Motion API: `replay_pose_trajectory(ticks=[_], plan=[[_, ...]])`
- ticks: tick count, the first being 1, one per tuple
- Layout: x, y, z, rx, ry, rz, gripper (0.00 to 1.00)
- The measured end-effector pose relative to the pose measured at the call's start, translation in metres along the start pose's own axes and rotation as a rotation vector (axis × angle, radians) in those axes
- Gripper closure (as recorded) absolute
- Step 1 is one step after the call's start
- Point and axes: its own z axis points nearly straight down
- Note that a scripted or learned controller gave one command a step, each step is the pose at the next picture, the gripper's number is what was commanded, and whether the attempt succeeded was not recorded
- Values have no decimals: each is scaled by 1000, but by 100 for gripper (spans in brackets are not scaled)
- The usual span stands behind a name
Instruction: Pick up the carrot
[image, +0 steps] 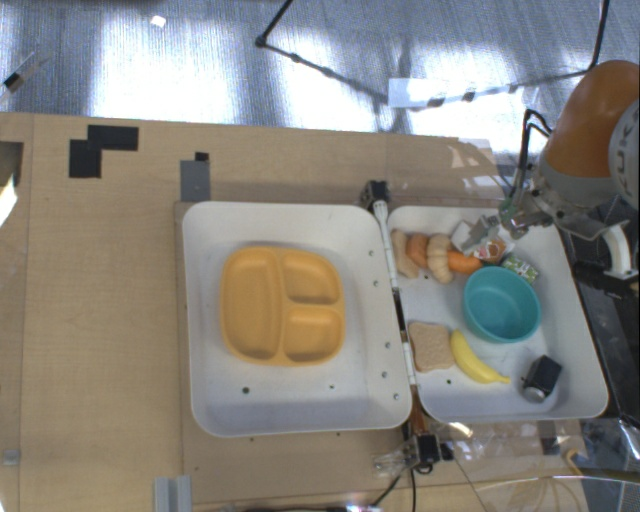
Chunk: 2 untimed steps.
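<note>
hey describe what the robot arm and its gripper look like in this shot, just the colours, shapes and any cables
The arm comes in from the right as a bulky rounded body, orange on top with a grey section beneath it. A thin black cable loops along its left side. The gripper at its tip is small and metallic grey, with angular parts; finer detail is too small to make out.

Divided plate (282, 305) in left bin (205, 400), carrot (462, 263) behind bowl (501, 305) in right bin (583, 385)
</note>
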Motion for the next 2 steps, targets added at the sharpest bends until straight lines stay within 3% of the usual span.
replay_pose_trajectory(ticks=[1, 2], plan=[[32, 0, 57, 12, 2, -81, 0], [19, 2, 77, 46, 30, 37, 0]])
